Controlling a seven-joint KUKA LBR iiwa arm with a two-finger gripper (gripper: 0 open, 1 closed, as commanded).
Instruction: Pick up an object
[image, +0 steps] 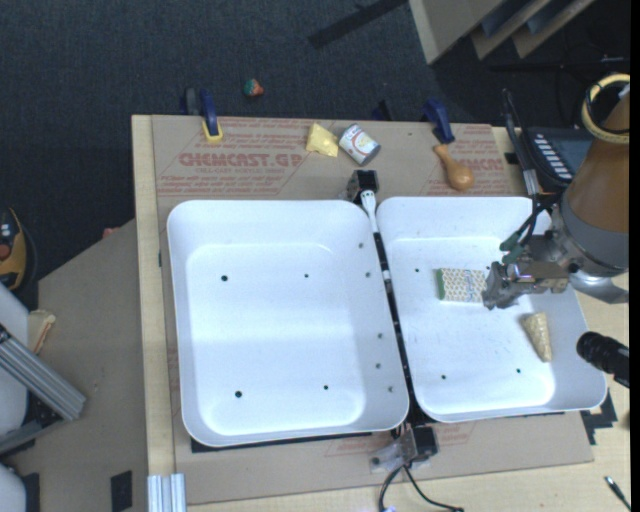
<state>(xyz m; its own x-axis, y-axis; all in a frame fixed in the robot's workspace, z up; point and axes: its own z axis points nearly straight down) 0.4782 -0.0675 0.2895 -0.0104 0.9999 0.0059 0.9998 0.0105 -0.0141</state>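
The arm (600, 215) reaches in from three o'clock, its grey body and orange band above the right bin (470, 385); the hand (497, 290) hangs over that bin's middle, a little toward three o'clock of centre; whether it is released or clenched I cannot tell, since the metal parts blur together at this size. Just beside the hand, at its nine o'clock, lies a small patterned packet (460, 284), green and white, flat on the bin floor; it looks to be touching the hand's tip or nearly so, though nothing shows it gripped. At five o'clock from the hand, apart from it, a pale cone-shaped piece (539, 335) rests on the same floor, its narrow end pointing toward five o'clock. The left bin (200, 300) sits alongside, at nine o'clock of the right one. On the table (260, 160), toward twelve o'clock beyond the bins, lie a yellow wedge (322, 141), a small white box (359, 144) just beside it, and an orange-brown pear-like shape (454, 167) near the right bin's far rim.
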